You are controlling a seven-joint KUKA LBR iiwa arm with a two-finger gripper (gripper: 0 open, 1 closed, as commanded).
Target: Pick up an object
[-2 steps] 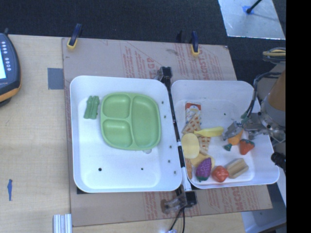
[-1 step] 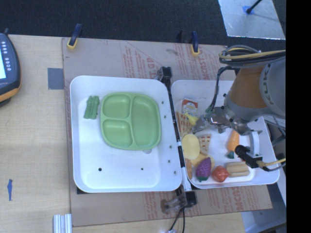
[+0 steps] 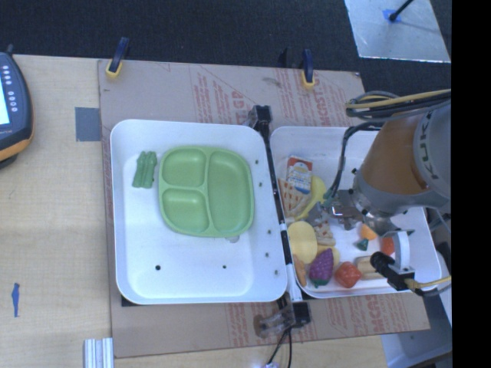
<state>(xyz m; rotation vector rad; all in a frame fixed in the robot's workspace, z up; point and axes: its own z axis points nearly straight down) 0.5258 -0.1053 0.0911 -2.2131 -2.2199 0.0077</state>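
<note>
**A:** Where is the arm?

**B:** It reaches in from the right over the right bin point(image 3: 433, 271), its orange band above the wrist. The hand point(image 3: 343, 213) is down among the toy food in the middle of that bin. Whether it is spread or pressed together, I cannot tell; the wrist covers it.

**A:** What lies in that bin?

**B:** A small red and white carton point(image 3: 298, 169) at the far left, a yellow banana point(image 3: 315, 195) just beside it, and a waffle-like piece point(image 3: 291, 198) under them. Nearer, a pale yellow round piece point(image 3: 302, 241), a purple fruit point(image 3: 321, 267) touching it, and a red tomato point(image 3: 347, 274) at the near edge. A small orange piece point(image 3: 370, 233) lies right of the hand.

**A:** And the left bin point(image 3: 146, 282)?

**B:** A green divided plate point(image 3: 205, 191) sits at its middle, with a dark green vegetable point(image 3: 143, 169) just left of it, apart from the plate. Both bins rest on a cardboard sheet point(image 3: 192, 90) on the desk point(image 3: 46, 244).
</note>
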